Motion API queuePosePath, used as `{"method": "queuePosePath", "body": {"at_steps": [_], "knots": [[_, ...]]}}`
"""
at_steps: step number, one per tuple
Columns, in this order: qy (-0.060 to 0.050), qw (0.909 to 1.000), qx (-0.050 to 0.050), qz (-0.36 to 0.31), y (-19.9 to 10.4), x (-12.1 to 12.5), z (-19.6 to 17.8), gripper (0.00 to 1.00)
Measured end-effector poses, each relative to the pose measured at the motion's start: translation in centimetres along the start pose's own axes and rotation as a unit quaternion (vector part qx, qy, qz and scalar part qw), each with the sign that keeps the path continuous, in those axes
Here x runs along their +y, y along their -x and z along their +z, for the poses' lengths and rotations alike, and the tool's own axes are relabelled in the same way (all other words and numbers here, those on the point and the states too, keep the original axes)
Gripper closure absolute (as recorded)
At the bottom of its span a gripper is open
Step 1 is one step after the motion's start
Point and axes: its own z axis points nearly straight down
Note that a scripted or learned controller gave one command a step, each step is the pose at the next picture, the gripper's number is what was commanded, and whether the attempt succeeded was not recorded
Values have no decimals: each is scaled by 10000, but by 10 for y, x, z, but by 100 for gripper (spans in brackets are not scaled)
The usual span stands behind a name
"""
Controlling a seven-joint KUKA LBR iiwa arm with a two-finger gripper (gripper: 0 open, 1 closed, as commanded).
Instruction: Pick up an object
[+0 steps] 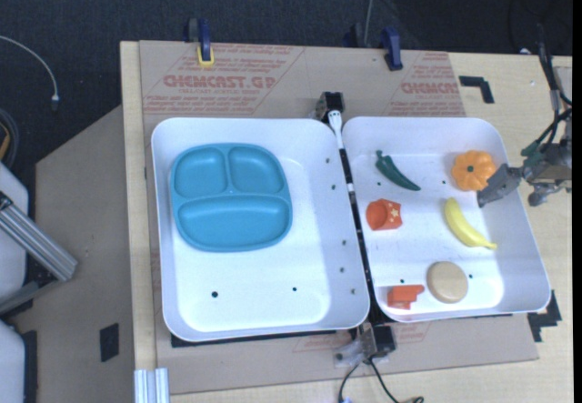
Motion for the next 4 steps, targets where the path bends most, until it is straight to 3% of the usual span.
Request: {"method": "queuePosePath", "body": {"at_steps": [1,3,4], "knots": [[62,10000,-16,-21,-1,2,-6,0],[28,10000,1,-25,-11,6,96,0],[101,9999,-57,-15,-8,6,154,0]]}}
